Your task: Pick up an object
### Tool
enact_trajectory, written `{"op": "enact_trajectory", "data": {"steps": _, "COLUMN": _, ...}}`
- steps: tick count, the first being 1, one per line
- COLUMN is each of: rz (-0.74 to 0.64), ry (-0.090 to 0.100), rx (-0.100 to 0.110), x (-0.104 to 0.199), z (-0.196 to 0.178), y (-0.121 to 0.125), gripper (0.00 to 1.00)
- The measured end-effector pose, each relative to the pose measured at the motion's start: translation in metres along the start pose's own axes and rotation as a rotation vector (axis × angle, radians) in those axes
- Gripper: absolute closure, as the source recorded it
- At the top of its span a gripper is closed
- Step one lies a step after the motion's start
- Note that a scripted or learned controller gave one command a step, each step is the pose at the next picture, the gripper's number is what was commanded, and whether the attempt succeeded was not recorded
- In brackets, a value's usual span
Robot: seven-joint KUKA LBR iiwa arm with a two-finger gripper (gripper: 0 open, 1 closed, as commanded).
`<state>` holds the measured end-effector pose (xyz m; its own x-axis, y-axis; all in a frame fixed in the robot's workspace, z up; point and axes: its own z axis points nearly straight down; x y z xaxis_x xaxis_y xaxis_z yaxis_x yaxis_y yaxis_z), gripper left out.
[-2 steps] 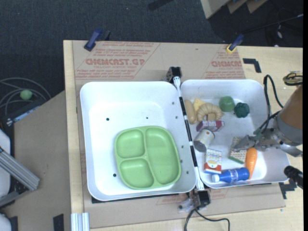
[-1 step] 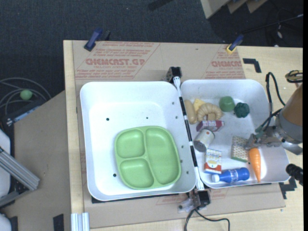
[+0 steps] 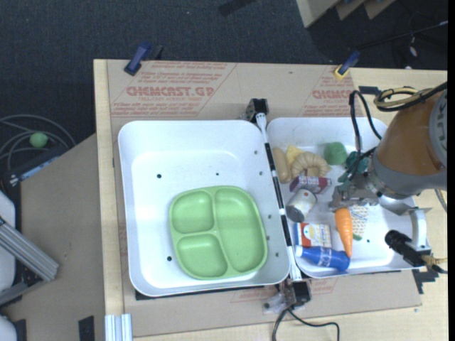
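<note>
orange carrot (image 3: 344, 231) lies lengthwise, tip toward the near rim, under the gripper (image 3: 348, 196), whose spread is unclear.

plate (image 3: 215, 231) in left bin (image 3: 142, 162), carrot (image 3: 344, 228) right

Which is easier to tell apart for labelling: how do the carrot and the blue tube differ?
The carrot is orange and tapered, lying nearly upright in the view; the blue tube is blue, blunt and lies across. The carrot sits just below the gripper; the blue tube lies nearer the bin's front edge. Both lie in the right bin.
</note>
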<state>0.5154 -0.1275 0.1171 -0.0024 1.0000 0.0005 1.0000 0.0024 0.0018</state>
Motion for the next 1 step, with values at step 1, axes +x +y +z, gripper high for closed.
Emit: {"op": "enact_trajectory", "data": {"steps": 1, "rz": 0.001, "ry": 0.0, "rx": -0.001, "x": 0.0431, "z": -0.0682, "y": 0.0669, "gripper": 1.0}}
